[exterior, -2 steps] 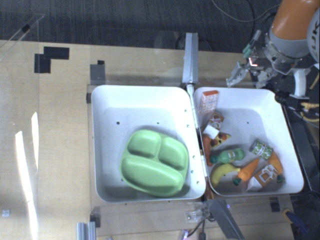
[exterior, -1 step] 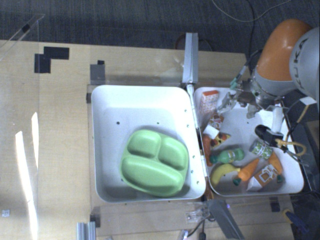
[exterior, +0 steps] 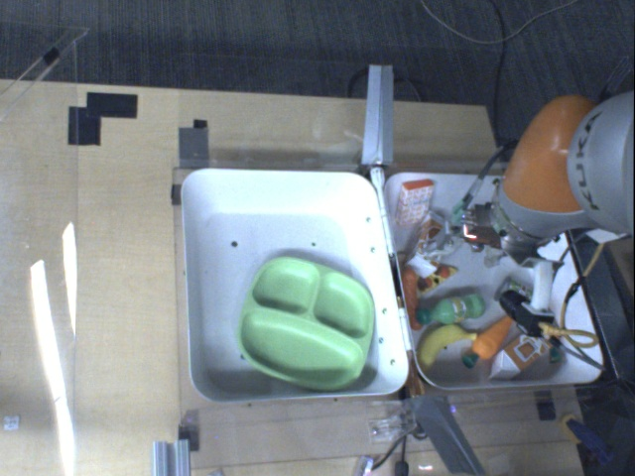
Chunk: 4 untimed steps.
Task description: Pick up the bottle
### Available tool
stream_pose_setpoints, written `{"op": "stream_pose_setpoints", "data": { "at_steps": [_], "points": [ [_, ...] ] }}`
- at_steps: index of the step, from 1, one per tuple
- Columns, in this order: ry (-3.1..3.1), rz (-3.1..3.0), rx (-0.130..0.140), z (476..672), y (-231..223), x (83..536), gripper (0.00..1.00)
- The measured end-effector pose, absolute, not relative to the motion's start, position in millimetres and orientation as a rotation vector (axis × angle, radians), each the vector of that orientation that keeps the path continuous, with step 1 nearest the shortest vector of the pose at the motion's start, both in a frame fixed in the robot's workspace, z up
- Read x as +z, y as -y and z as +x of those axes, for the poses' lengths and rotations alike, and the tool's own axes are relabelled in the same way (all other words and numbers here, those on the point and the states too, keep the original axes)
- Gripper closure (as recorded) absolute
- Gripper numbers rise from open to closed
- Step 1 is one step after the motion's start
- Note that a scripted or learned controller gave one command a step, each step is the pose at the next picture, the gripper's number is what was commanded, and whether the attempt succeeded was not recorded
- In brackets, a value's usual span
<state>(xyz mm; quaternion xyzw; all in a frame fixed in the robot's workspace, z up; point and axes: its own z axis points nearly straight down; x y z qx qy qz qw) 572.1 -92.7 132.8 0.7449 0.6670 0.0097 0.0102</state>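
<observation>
1. Wooden bench [exterior: 119,296] carries two white bins; the left bin [exterior: 208,266] holds a green tray [exterior: 308,320].
2. Right bin [exterior: 585,365] is cluttered, apparently as a picking pool.
3. Bottle [exterior: 451,310], green, lies on its side beside the banana [exterior: 444,342].
4. Gripper [exterior: 474,228] hangs above and apart from the bottle; whether it is parted or closed, cannot tell.

Two bins sit side by side: the left bin [exterior: 208,266] holds a divided plate [exterior: 308,320], while the right bin [exterior: 585,370] holds a carton [exterior: 415,202] at the rear, a bottle [exterior: 451,310] and banana [exterior: 444,342] nearer the front.
</observation>
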Motion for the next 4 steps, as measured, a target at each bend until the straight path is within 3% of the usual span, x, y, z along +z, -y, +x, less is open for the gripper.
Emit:
{"op": "stream_pose_setpoints", "data": {
  "at_steps": [1,2,3,4],
  "points": [
    [-2.206,2.160,0.061,554.0,91,124,0.00],
    [-2.269,2.080,0.068,543.7,97,122,0.00],
    [-2.272,2.147,0.019,502.7,111,91,0.00],
    [-2.212,2.225,0.006,495.6,135,133,0.00]
  ]
}}
